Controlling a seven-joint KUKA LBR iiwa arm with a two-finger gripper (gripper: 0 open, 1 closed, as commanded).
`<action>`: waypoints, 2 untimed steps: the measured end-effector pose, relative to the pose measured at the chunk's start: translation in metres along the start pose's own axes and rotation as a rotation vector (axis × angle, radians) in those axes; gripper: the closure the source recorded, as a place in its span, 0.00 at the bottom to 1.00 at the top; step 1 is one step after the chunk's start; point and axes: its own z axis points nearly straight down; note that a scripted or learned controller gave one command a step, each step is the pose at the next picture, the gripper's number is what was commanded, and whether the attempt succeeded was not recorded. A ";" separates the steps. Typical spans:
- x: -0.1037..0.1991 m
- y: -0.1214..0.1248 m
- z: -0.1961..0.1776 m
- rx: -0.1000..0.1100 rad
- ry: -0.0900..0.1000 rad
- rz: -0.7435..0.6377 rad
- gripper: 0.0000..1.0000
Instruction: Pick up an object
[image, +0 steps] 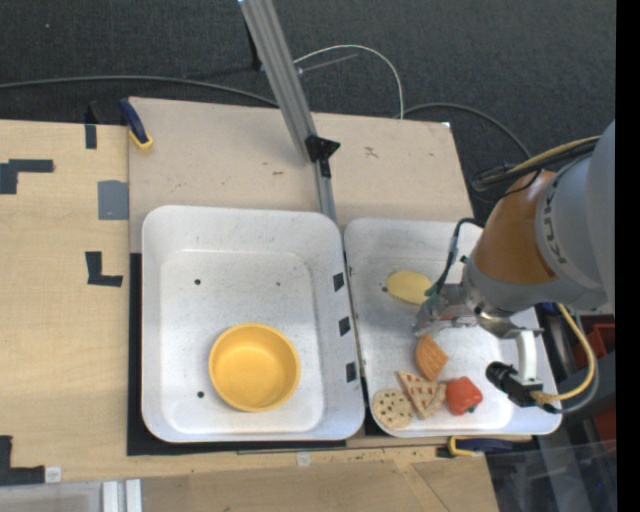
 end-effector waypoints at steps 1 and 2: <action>-0.001 0.001 -0.042 -0.004 -0.001 0.001 1.00; 0.006 0.005 -0.102 -0.007 -0.001 0.000 1.00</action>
